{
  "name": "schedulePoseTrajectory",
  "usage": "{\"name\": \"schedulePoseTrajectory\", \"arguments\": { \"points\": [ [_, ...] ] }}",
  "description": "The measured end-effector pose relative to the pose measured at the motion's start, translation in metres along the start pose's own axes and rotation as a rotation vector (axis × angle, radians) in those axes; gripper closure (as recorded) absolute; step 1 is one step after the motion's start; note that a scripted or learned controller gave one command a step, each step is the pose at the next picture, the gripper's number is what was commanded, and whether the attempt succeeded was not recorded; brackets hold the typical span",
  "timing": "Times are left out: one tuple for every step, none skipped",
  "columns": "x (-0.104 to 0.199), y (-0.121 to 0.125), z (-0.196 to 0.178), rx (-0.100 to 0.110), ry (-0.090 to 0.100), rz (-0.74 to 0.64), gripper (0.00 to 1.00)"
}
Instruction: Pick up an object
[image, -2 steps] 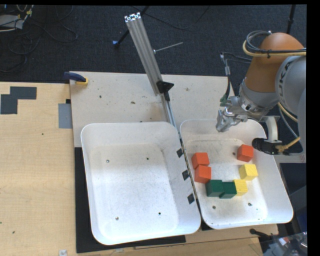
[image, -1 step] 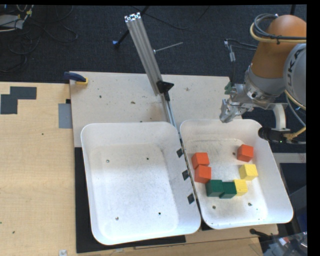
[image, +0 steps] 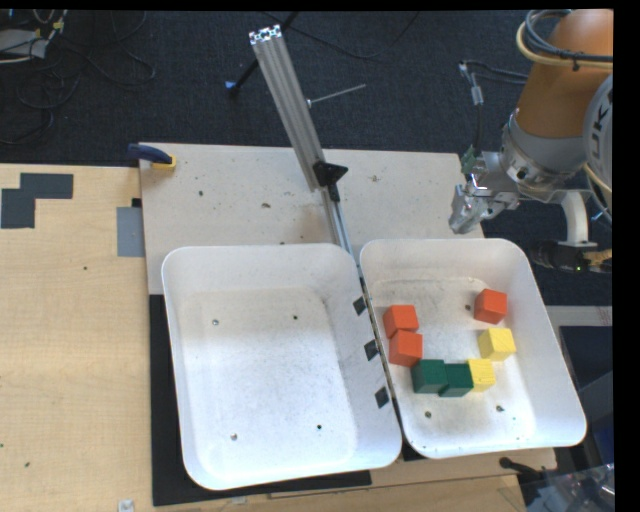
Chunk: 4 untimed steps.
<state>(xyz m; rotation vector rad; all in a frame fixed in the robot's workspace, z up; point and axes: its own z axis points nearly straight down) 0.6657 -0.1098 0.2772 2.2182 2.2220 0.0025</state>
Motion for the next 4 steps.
{"name": "schedulePoseTrajectory", "arguments": {
  "points": [
    [0.039,-0.026,0.016,0.008,0.002,-0.001,1.00],
    [0.079,-0.044,0.029,0.008,0.002,-0.001,1.00],
    [0.131,-0.074,0.029,0.008,0.003,-0.002,1.00],
    [0.178,-0.088,0.028,0.008,0.002,-0.002,1.00]
  ]
}}
